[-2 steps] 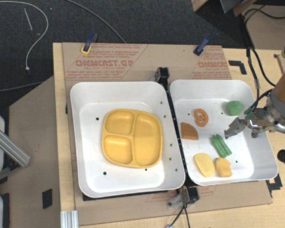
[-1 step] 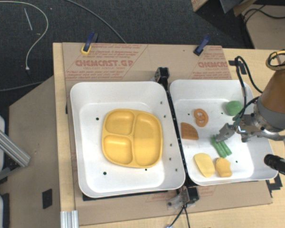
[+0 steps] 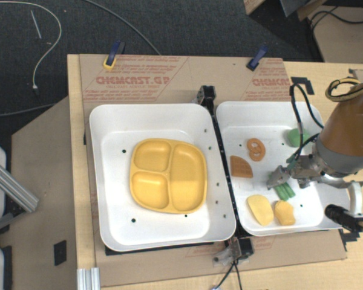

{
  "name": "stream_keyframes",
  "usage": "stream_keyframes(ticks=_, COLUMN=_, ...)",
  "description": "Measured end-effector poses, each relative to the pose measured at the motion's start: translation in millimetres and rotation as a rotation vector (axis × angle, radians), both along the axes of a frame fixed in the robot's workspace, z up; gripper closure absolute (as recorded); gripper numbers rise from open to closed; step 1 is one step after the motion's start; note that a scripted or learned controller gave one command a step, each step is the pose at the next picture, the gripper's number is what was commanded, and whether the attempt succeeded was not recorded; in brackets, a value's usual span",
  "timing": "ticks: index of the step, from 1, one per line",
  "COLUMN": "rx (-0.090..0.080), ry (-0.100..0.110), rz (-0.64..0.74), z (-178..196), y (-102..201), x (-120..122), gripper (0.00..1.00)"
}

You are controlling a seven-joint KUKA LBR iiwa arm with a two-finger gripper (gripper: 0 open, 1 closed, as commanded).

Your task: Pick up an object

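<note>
My gripper point(image 3: 288, 180) is low over the right bin point(image 3: 272, 116), near its right side, and stands open. A small green block point(image 3: 284, 191) lies on the bin floor right at the fingertips, partly covered by them. Two yellow pieces, a larger one point(image 3: 260, 210) and a smaller one point(image 3: 284, 213), lie just in front of it. A brown wedge point(image 3: 241, 167) and an orange ring-shaped piece point(image 3: 255, 149) lie to the left. Another green object point(image 3: 293, 138) sits behind the gripper, partly hidden by a cable.
The left bin point(image 3: 109, 132) holds a yellow divided plate point(image 3: 168, 175). The orange-banded arm point(image 3: 349, 125) comes in over the right bin's right wall. Black cables point(image 3: 299, 101) hang near the wrist. A black clamp point(image 3: 206, 94) sits between the bins at the back.
</note>
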State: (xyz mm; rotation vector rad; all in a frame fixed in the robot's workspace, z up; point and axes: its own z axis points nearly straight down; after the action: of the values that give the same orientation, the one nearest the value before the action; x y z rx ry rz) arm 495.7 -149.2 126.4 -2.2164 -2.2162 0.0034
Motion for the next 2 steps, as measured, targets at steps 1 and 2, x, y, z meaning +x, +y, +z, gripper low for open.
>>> stream_keyframes(ticks=1, rx=-0.001, ry=-0.003, rz=-0.001, z=-43.7, y=0.7, x=-0.4, gripper=0.0)
stream_keyframes(ticks=2, rx=-0.002, ry=-0.007, rz=0.0, z=-30.8, y=0.6, x=0.7, gripper=1.0)
